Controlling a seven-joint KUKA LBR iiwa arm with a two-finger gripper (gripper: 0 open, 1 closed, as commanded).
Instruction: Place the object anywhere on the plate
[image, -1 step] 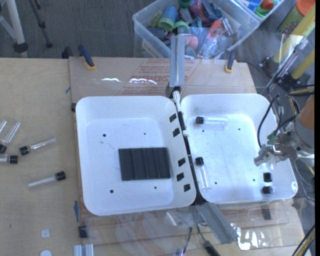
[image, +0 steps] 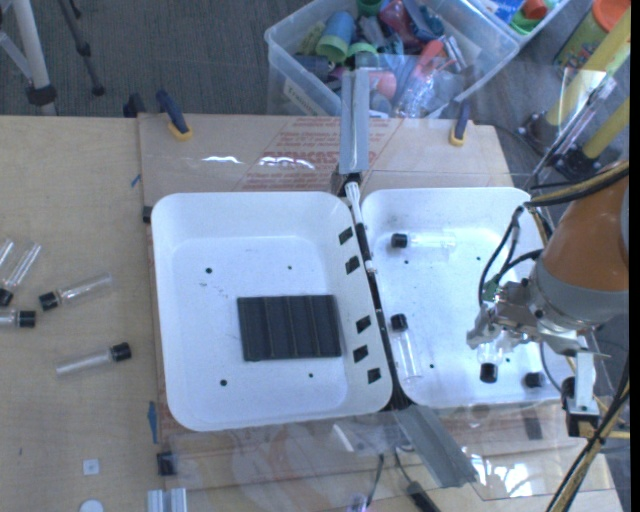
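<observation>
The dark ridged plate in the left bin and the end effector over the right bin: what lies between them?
In the camera view, between the plate and the end effector lie the divider where the two bins meet and one clear tube with a black cap.

The left bin (image: 180, 300) has much free floor around the dark ribbed plate (image: 290, 327), which lies flat near its middle. Between the two bins stands a raised divider (image: 362, 300) with black clips. The right bin (image: 440, 215) is more crowded: clear vials (image: 420, 241) with black caps lie near its far wall and beside the divider, and the arm (image: 585, 270) covers its right side.
</observation>
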